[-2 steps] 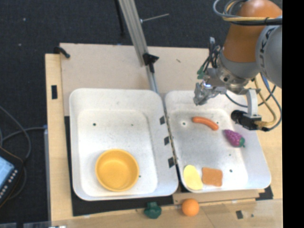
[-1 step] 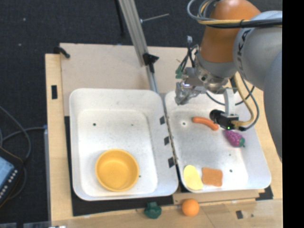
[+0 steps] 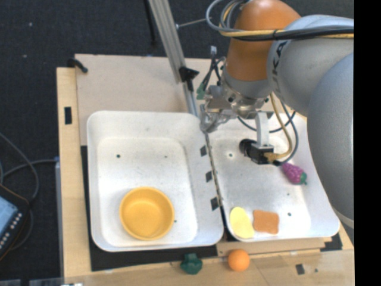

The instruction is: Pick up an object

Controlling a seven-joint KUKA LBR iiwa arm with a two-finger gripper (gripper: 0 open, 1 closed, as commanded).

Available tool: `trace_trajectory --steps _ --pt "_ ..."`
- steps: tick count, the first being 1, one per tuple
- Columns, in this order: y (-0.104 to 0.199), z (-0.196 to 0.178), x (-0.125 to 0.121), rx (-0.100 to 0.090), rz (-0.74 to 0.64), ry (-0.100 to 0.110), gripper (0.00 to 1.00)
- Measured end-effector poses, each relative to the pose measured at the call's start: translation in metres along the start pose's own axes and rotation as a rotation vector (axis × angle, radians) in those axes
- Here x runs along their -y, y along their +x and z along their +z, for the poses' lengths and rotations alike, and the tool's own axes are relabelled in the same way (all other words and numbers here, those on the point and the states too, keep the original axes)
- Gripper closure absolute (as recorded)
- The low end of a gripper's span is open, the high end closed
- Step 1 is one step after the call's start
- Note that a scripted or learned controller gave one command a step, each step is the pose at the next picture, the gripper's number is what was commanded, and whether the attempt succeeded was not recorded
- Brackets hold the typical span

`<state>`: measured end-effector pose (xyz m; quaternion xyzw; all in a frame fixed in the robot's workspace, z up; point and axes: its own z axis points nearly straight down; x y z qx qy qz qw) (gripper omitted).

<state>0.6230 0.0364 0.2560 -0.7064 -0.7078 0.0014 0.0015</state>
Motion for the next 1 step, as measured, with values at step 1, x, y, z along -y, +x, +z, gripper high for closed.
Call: trace_trajectory --steps 1 --pt "0.0489 0.0065 0.0006 -0.001 -0.004 0.001 1.00"
